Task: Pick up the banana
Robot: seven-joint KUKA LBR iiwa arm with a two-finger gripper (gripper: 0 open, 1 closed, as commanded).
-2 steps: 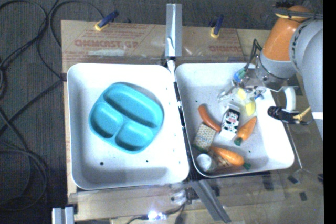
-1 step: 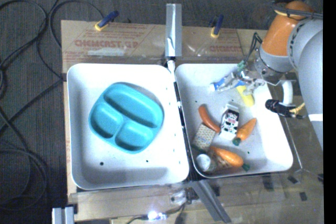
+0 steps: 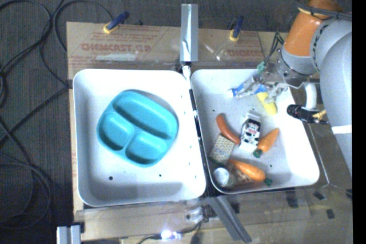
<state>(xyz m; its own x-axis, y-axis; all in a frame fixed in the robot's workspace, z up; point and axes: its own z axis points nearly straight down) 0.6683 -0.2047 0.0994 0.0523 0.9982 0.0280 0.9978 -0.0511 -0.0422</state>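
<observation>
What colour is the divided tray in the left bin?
The divided tray is light blue, seen clearly in the camera view.

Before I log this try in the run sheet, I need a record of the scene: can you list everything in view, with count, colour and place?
Bins: 2, white, side by side on the bench.
Divided tray: 1, blue, in the left bin.
Banana: 1, yellow, upper part of the right bin, just under the gripper, mostly hidden.
Carrots: 2, orange, right bin, one mid-right, one at the front.
Sausage-like piece: 1, orange-red, centre of the right bin.
Toy car: 1, white and black, centre of the right bin.
Clamps: 2, blue and yellow, on the cardboard behind the bins.
Cables: several, dark and white, on the floor.
Arm: 1, grey with orange band, from the right.
Gripper: 1, over the right bin's upper part.
</observation>
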